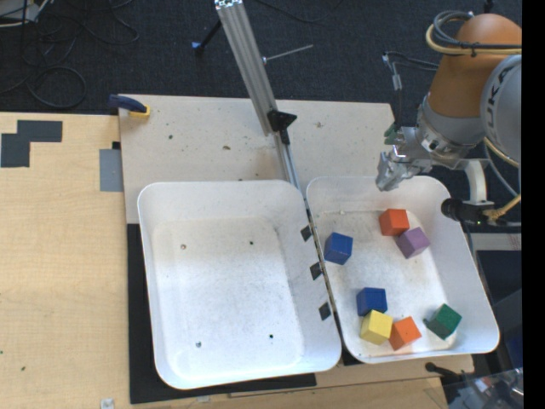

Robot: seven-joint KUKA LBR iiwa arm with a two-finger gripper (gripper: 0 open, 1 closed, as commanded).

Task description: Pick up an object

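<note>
- The pincer (pixel 393 175) hangs above the right bin's (pixel 477 313) far rim; I cannot tell its state.
- An orange cube (pixel 393 221) lies near it, beside a purple cube (pixel 414 241).

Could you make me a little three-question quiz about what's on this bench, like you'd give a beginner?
1. True or false: all the blocks lie in the right bin.
2. How many blue blocks are there?
A. one
B. two
C. three
3. Which block lies nearest the gripper?

Key
1. True. All seven lie there, and the left bin holds none.
2. B: one blue block near the divider and another blue block lower down, beside the yellow block.
3. The orange block, just below the gripper and touching the purple block.
</note>
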